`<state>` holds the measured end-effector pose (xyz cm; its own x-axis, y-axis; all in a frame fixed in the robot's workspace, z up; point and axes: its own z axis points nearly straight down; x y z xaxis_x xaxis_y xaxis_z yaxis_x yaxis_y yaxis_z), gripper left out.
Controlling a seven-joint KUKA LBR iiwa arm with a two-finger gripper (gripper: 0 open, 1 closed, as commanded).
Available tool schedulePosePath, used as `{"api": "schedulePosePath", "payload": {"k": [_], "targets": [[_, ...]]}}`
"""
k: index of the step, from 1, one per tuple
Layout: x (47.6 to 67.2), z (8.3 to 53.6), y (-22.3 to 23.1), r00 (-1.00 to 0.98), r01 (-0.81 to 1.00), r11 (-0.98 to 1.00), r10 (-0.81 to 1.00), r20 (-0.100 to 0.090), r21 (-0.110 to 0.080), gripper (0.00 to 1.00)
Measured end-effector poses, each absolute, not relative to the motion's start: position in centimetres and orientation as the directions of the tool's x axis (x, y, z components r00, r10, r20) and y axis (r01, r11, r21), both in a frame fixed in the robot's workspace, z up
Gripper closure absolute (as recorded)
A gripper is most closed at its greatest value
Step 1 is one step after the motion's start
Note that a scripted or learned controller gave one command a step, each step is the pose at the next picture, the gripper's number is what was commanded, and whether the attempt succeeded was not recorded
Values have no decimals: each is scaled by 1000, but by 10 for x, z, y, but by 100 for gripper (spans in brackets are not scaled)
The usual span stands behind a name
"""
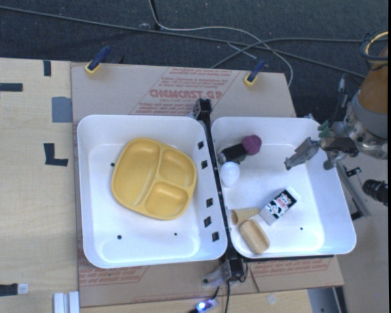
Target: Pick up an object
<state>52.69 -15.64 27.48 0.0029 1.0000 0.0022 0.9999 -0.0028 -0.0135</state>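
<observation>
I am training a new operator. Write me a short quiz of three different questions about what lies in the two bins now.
1. True or false: the yellow plate lies in the left bin.
2. Which thing lies nearest the front wall of the right bin?
A. the white ball
B. the tan bread-shaped piece
C. the purple-tipped thing
3. Fill the gap: the small black-and-white carton lies in the ____ bin.

Key
1. True.
2. B. It lies beside the carton, near the front wall.
3. Right. The gripper hovers over this bin's right side, above and to the right of the carton.
</observation>
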Motion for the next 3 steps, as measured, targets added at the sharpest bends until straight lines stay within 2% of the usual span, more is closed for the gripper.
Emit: {"api": "schedulePosePath", "payload": {"k": [1,3], "targets": [[529,281,-156,-1,1000,1,1000,0,-2,0],[514,177,-151,0,1000,0,1000,1,-7,0]]}}
